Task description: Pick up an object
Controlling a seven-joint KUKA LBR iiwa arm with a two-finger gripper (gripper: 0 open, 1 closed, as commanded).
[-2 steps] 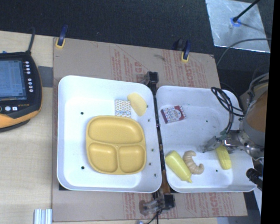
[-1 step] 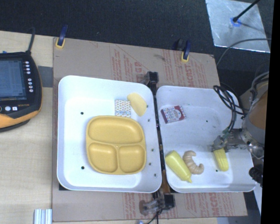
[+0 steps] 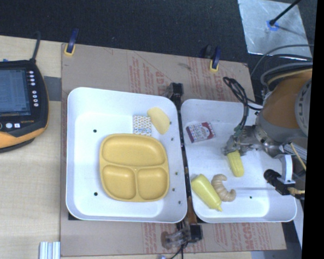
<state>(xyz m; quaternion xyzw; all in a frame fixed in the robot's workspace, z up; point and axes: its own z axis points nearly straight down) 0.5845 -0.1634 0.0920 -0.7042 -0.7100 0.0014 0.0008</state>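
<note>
In the right bin [image 3: 255, 211], my gripper [image 3: 237, 149] is low over the upper end of a small yellow corn cob [image 3: 237, 165] that lies on the bin floor. The grey arm with its orange band [image 3: 281, 103] reaches in from the right. A dark red packet [image 3: 200, 132] lies to the gripper's left. Nearer the front lie a yellow squeeze bottle [image 3: 206, 191] and a tan curled shrimp-like toy [image 3: 223, 187], touching each other.
The left bin [image 3: 78, 148] holds a yellow divided plate [image 3: 134, 167], a small patterned packet [image 3: 142, 125] and a pale yellow piece [image 3: 159, 119]. A tablet [image 3: 13, 103] sits on the bench at the far left. Cables [image 3: 235, 89] hang near the right bin's back wall.
</note>
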